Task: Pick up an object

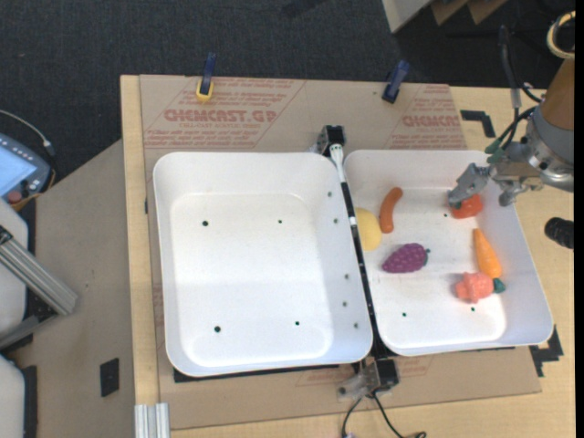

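**Claw down at the red piece in the right bin**

As we looked across the tabletop (137,245) from its left side, we first met the left bin (182,176), a shallow white tray sitting on brown cardboard. Just beside it, sharing a dark seam down the middle, lay the right bin (525,313), and that one carried all the toys.

Against the seam we saw a yellow piece (368,228), pale and rounded. Close to its right an orange sausage (391,207) lay tilted, its upper end leaning away from the seam. Below the two of them rested a purple grape bunch (405,258), apart from both.

Farther right, near the bin's upper edge, the claw (474,192) had its grey fingers down at a small red object (467,207). The red piece showed just under the fingertips, touching or nearly so, but we could not tell whether the fingers were spread or clamped, nor whether they had the piece between them. It appeared to sit on the bin floor.

Below it stood an orange carrot (486,253), and under that a pink strawberry-like toy (474,286) with a green tip, just beside the carrot's lower end.
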Robot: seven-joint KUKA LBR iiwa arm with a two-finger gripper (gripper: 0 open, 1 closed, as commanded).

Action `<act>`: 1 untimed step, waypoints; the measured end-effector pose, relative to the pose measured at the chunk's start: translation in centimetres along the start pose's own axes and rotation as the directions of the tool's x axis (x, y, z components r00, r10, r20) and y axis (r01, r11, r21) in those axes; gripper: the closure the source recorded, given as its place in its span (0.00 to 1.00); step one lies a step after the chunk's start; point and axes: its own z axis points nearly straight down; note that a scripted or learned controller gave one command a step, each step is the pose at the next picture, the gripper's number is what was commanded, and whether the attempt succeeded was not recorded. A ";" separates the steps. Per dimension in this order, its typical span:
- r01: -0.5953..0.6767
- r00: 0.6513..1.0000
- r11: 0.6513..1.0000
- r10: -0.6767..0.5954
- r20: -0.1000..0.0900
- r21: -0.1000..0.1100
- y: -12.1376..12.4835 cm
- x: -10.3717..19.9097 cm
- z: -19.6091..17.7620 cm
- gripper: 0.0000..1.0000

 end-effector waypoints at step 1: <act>0.003 1.000 1.000 -0.003 -0.003 0.004 -3.1 6.4 14.0 0.00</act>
